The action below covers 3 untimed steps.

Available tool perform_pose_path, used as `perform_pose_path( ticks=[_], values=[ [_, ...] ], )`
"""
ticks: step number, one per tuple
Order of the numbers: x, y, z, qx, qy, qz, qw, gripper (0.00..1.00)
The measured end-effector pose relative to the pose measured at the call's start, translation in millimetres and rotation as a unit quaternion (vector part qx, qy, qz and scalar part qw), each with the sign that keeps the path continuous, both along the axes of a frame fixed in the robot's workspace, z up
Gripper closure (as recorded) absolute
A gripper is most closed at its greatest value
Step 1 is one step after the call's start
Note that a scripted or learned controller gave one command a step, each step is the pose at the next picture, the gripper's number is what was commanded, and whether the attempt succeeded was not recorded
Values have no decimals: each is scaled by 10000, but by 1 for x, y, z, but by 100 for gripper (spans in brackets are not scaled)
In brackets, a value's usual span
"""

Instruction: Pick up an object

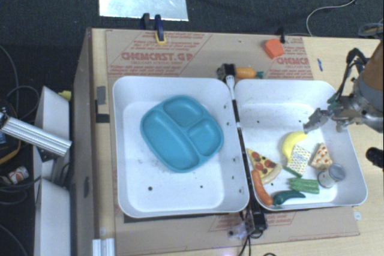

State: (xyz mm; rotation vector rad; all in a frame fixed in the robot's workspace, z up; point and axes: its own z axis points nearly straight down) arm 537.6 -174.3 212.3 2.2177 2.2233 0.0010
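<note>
Gripper: at the right bin's upper right, hanging over bare white floor just above the yellow toy. One grey finger tip points down-left; whether the fingers are parted or closed cannot be told from this angle, and nothing is visible between them. Grey arm enters from the right edge, cabling looped above the wrist.

Right shallow white bin: contents crowd its lower half.
- Rounded yellow plastic toy, lemon-like, just below-left of the gripper tip, apart from it.
- Pale speckled square block, touching the yellow toy's lower edge.
- Orange-and-white wedge-shaped toy, just right of the block.
- Small grey round piece, near the bin's right wall.
- Toy pizza slice with red dots, by the left wall.
- Orange carrot-shaped toy, below the pizza slice, along the left wall.
- Green ridged toy and dark green pepper-like toy, at the lower rim.

Left shallow white bin: holds a teal plastic divided plate with three compartments, lying flat and tilted, near centre.

Bench, behind the bins: orange block; small orange-and-green toy, lying at the divider's far end.
</note>
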Motion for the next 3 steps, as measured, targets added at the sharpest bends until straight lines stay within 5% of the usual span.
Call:
perform_pose_path(
  ticks=[1,2,3],
  values=[
    [37,16,-128,1,-7,3,10000,0],
    [38,15,-117,-1,-12,7,10000,100],
    [30,106,-27,7,-12,8,10000,100]
  ],
)
